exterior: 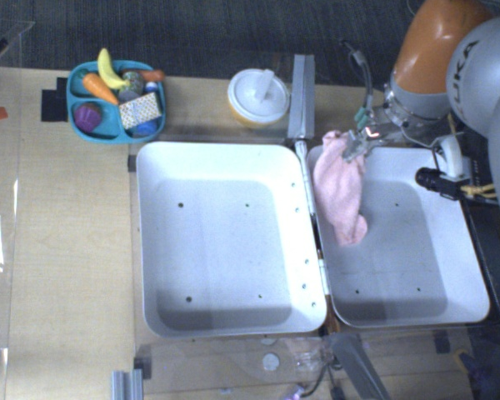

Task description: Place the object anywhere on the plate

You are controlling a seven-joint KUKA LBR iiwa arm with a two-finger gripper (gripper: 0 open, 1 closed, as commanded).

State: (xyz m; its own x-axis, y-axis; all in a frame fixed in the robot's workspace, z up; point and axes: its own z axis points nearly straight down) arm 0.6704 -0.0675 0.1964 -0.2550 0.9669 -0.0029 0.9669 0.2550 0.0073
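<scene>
A pink cloth (339,188) hangs limp over the left part of the right white bin (417,298). Its top corner is pinched between the fingers of my gripper (356,142), which is shut on it near the bin's back left corner. The blue divided plate (72,100) sits on the bench at the far back left, beyond the left bin (225,232). It holds toy food: a banana (108,69), a carrot (98,87), a purple piece (87,117) and a speckled block (142,108).
A white lidded bowl with a yellow base (258,97) stands behind the left bin, between the plate and my gripper. A grey metal post (301,98) rises at the seam between the bins. Bare wooden bench lies to the left.
</scene>
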